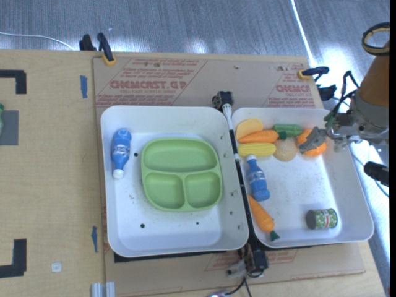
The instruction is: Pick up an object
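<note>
My gripper (311,138) reaches in from the right over the far right part of the right bin (346,184). A small orange fruit (314,148) sits at its tip, showing on both sides of the dark fingers (307,134), which look closed on it. Just to the left lie a green vegetable (286,130), a beige round piece (284,151), an orange carrot (263,137), a yellow corn cob (257,149) and a yellow slice (249,127).
A blue bottle (257,178), a second carrot (262,215) and a green can (322,218) lie lower in the right bin. The left bin (124,228) holds a green divided plate (181,173) and another blue bottle (120,150).
</note>
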Controlling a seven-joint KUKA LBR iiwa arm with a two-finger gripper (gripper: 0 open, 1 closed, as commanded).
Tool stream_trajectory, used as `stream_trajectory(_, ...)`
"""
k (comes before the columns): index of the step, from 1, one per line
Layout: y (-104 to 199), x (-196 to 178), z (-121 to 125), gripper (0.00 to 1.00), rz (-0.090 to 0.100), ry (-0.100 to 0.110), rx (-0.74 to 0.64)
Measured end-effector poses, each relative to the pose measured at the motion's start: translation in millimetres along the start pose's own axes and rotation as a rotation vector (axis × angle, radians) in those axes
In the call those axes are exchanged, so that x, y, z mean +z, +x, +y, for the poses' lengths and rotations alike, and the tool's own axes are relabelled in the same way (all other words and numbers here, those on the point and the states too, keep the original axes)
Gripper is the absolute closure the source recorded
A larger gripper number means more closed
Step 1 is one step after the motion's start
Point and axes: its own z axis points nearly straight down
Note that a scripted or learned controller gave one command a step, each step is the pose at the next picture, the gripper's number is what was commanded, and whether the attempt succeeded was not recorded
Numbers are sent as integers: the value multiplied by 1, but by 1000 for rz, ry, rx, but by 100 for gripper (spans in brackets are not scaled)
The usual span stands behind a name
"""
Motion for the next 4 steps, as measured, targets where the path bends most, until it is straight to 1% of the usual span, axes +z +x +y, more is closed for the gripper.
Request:
stream_trajectory(1, -13, 83, 42, 0, -3, -2, 0)
stream_trajectory(2, -32, 91, 70, 0, 28, 13, -7)
stream_trajectory(3, -32, 83, 72, 100, 21, 7, -11)
stream_trajectory(4, 32, -31, 60, 100, -1, -4, -2)
